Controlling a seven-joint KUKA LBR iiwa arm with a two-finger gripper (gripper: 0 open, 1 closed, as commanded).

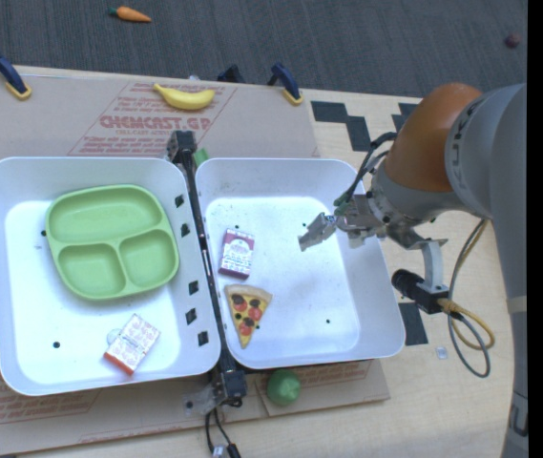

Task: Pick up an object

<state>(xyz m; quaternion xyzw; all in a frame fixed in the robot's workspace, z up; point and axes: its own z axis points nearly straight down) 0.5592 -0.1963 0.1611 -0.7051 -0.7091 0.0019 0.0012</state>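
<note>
While the arm (462, 151) reaches in from the right, here's the layout keyed to the divider (198, 265) between the two bins. Left of the divider: green sectioned plate (111, 240) in the left bin (4, 284), with a small red-and-white packet (132, 342) below it, nearer the front wall. Just right of the divider in the right bin (366, 303): small carton (237, 252), and a pizza slice toy (245, 312) directly below it, not touching. Farther right of the divider, the hand (315, 235) hangs over bare bin floor, nothing between its fingers; can't tell how far they're spread. Behind the divider's far end, a banana (185, 94) on the table (252, 122); off its near end, a green ball (283, 386).
</note>
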